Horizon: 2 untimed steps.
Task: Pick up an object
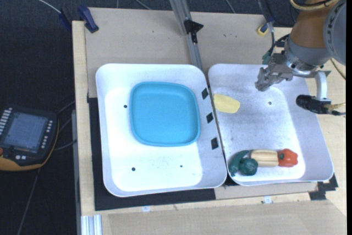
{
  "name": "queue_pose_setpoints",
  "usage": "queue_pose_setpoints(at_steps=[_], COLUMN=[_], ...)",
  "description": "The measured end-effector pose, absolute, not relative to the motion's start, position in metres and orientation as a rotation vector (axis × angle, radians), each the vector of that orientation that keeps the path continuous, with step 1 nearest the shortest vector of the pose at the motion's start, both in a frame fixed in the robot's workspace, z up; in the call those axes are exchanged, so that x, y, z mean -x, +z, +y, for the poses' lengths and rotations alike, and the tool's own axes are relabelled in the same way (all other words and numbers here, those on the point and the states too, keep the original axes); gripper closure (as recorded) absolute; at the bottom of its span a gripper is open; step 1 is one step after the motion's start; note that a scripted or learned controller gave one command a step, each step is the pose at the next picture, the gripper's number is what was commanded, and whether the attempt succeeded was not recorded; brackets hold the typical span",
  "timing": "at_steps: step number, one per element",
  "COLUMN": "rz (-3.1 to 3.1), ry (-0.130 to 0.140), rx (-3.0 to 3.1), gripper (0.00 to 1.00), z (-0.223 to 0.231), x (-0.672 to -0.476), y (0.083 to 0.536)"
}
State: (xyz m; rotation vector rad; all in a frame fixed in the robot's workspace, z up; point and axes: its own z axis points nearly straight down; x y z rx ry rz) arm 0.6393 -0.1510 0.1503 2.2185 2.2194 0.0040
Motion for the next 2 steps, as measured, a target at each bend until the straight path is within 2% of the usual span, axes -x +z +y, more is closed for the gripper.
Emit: queue_pose_setpoints(at_steps=[1, 2], rz=[2.219, 2.227], ry=[0.005, 0.003], rx=[-2.218, -2.216], gripper=[1.0, 1.0], z=[-0.151, -0.091], x=[-0.641, -0.645], y=[0.204, 0.215])
